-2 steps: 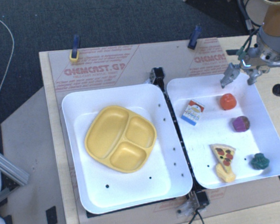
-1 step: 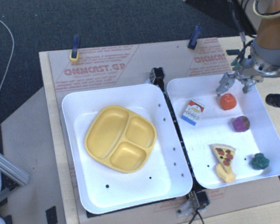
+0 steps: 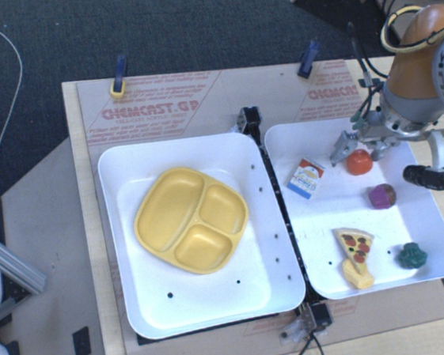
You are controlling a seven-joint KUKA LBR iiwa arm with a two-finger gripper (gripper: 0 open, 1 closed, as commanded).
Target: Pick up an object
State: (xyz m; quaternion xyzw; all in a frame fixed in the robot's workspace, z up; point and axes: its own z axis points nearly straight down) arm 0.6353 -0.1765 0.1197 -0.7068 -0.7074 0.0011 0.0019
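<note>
The right bin point(image 3: 321, 281) holds several small objects. A red round one point(image 3: 359, 163) lies near its back, with my gripper point(image 3: 357, 148) right above it and touching or nearly touching its top. To the left of it lies a small white, blue and orange carton point(image 3: 305, 178). A purple lump point(image 3: 381, 195) sits to the right and nearer the front. A toy pizza slice point(image 3: 355, 255) and a dark green piece point(image 3: 412, 255) lie by the front rim. The arm's grey wrist and orange band point(image 3: 419, 55) hang over the bin's back right corner.
The left bin point(image 3: 140, 301) carries a yellow divided plate point(image 3: 191, 220) in its middle. A black rail point(image 3: 279, 206) with clamps runs between the two bins. A black cable end point(image 3: 429, 178) juts over the right bin's right rim.
</note>
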